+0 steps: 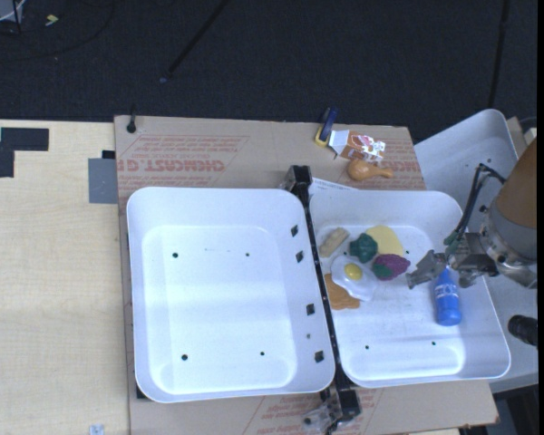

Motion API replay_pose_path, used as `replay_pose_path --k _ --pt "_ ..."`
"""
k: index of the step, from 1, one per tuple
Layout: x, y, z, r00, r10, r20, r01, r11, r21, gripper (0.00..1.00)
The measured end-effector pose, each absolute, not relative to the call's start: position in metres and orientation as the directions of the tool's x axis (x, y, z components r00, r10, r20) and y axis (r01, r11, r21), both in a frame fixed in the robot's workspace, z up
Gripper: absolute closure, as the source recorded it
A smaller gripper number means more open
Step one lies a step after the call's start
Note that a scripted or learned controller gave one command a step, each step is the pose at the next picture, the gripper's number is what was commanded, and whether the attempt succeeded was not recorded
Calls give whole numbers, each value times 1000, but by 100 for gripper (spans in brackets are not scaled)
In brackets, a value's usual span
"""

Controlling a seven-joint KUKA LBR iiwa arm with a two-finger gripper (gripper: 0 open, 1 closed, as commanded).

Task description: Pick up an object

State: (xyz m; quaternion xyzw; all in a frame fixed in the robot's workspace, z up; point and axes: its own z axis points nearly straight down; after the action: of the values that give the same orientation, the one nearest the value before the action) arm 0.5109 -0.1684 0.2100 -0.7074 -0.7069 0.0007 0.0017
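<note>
A cardboard sheet point(254, 152) is laid on the wooden table point(45, 270) at frame centre. Two white bins point(218, 207) are set on it, side by side.

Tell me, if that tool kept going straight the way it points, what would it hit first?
Probably the purple toy; the tool points left toward it, though depth is unclear.

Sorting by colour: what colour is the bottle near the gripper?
Blue bottle, seen in the camera view.
</note>
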Motion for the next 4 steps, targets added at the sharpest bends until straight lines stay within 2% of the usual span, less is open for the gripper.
replay_pose_path --k 1,2,3,4 --pt "557 -89 83 -6 1000 2 1000 6 -1 0" --pt "622 -161 89 2 1000 -3 1000 -2 5 0" --pt "636 -111 90 7 1000 -6 1000 -7 -2 0" --pt "603 -90 93 11 1000 -15 1000 -10 13 0"
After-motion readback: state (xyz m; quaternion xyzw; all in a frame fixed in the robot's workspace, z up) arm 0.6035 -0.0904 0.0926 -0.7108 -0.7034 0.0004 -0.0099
